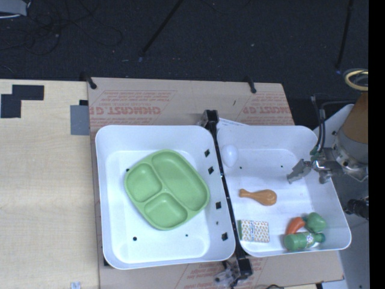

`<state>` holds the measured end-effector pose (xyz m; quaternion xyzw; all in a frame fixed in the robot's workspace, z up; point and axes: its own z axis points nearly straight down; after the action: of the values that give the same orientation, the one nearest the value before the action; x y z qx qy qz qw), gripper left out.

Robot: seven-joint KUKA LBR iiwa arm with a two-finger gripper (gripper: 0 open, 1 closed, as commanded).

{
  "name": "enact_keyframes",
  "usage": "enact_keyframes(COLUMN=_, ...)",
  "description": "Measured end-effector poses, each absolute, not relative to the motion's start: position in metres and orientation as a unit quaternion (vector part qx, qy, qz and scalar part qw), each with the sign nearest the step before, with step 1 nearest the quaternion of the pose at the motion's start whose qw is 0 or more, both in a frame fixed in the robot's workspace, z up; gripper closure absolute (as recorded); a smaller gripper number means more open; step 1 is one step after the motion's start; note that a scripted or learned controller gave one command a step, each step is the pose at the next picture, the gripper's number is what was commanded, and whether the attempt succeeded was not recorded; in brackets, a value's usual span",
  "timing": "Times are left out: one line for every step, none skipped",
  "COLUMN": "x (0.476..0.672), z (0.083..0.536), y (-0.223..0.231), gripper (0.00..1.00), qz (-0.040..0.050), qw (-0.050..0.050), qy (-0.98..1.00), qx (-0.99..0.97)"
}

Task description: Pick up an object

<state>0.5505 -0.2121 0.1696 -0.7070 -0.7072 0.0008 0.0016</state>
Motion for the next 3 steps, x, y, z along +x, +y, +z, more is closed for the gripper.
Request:
enact_keyframes(x=0.555, z=0.108, y=-0.211, gripper=0.0, qz=0.0006, qw=0.002, qy=-0.707, qx=-0.707)
enact_keyframes(x=0.555, z=0.087, y=-0.209, gripper=0.0, qz=0.0008, qw=0.002, qy=-0.707, qx=-0.708)
enact_keyframes(x=0.555, z=0.098, y=-0.21, gripper=1.0, qz=0.0009, qw=0.002, qy=-0.706, qx=-0.708)
